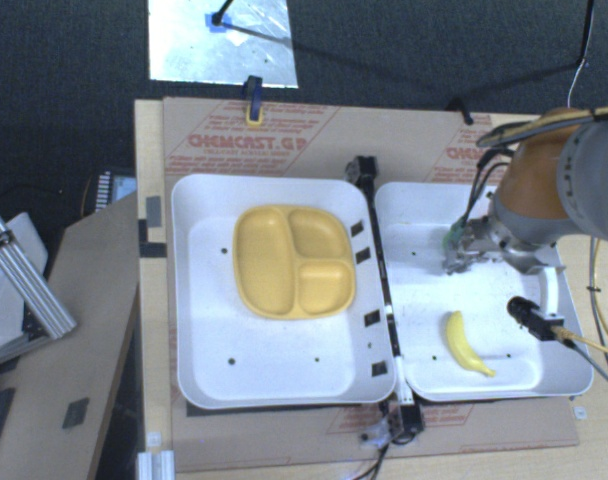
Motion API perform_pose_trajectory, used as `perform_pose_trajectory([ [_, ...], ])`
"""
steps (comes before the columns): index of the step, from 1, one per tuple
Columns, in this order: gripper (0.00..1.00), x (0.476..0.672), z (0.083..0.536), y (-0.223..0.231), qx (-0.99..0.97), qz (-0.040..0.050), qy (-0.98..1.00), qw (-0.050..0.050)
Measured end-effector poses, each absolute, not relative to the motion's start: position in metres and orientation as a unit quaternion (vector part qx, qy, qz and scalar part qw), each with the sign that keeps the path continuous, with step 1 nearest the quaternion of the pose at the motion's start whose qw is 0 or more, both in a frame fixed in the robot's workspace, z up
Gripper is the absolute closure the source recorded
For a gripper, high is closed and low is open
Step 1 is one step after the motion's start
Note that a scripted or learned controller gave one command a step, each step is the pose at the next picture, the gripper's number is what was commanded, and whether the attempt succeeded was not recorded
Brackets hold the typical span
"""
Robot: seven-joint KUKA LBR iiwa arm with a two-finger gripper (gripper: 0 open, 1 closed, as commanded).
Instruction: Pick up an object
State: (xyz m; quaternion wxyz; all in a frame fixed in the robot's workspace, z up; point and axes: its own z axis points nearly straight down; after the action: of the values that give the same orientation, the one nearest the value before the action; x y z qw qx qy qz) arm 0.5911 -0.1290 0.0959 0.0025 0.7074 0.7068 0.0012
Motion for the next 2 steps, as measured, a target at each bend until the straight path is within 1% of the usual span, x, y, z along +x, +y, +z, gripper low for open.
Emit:
perform_pose_trajectory([
  [1,1.0,0.593,0.159,-0.124,0.705,0.0023,0.709,0.003],
  [2,1.0,0.591,0.204,-0.121,0.705,0.0018,0.709,0.003],
])
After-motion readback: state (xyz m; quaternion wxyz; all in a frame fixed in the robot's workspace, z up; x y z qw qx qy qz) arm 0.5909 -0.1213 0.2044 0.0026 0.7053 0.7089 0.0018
